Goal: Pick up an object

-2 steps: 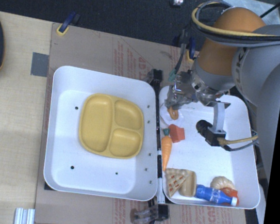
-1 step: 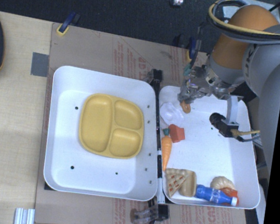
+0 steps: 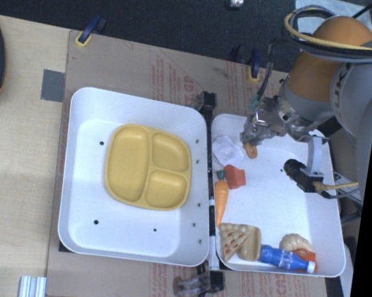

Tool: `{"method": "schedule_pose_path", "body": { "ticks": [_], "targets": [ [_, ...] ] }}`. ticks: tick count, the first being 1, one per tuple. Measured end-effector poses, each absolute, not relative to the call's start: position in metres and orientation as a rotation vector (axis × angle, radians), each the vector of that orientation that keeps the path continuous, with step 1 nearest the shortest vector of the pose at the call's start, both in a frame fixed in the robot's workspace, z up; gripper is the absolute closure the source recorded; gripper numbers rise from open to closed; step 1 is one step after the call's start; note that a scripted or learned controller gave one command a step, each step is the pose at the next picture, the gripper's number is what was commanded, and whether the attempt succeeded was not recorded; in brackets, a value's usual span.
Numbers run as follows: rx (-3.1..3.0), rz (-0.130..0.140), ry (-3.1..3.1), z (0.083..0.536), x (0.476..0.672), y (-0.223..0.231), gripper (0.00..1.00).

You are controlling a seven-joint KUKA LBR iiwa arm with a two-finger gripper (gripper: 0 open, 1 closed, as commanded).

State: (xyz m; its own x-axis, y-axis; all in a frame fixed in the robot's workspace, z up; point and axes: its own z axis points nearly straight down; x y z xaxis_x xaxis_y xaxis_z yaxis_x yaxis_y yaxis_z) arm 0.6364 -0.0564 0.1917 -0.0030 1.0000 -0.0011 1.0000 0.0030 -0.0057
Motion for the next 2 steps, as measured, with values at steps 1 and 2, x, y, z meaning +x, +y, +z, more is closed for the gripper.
{"method": "schedule_pose_path", "body": {
  "ticks": [1,2],
  "targets": [
    [-2.215,0.002,-2.227,0.201,0.644,-0.020,1.00],
    [-2.217,0.006,-2.220,0.214,0.626,-0.023,1.00]
  ]
}}
